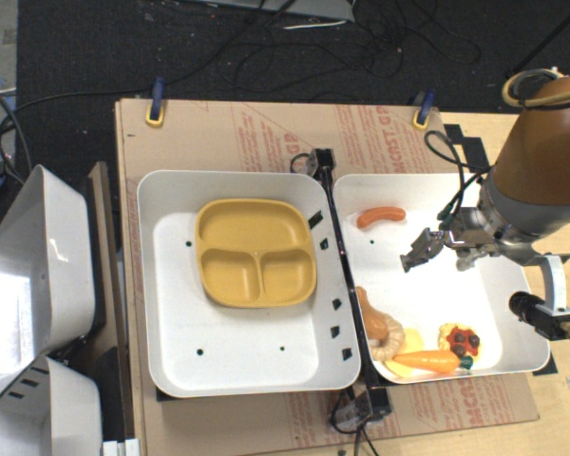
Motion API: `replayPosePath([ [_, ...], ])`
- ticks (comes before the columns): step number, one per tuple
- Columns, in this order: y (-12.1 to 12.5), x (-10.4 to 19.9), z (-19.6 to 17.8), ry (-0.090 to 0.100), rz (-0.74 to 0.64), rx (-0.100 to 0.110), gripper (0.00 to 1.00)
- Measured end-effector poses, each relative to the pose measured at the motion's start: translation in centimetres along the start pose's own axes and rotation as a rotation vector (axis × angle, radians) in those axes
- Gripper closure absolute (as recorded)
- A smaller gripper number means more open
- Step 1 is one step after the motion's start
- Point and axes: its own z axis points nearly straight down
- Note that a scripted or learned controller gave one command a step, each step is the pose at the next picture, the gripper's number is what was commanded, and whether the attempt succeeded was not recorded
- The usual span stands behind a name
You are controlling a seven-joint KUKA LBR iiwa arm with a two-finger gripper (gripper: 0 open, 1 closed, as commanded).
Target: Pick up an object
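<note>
My gripper [424, 251] hangs over the middle of the right bin [513, 293], its dark fingers pointing left and spread apart with nothing between them. An orange sausage [380, 217] lies up and to the left of it near the bin's back wall. Along the bin's front edge lie a pale chicken piece [375, 326], an orange carrot [426, 359] on a yellow item [408, 340], and a small pizza-like toy [459, 338]. A yellow divided plate [256, 253] sits in the left bin [171, 350].
The bins meet at a black central divider [337, 255] with clips. The grey arm with its orange band [541, 150] fills the right side above the right bin. White containers [33, 274] stand off the bench to the left.
</note>
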Motion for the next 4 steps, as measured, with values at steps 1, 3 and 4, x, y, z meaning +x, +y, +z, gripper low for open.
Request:
replayPosePath([
  [1, -0.2, 0.4, 4.4, 0.0, 0.001, 0.0, 0.0],
  [3, -0.4, -0.4, 9.0, -0.001, 0.003, -0.006, 1.0],
  [4, -0.7, 0.0, 4.6, -0.002, -0.003, -0.009, 1.0],
])
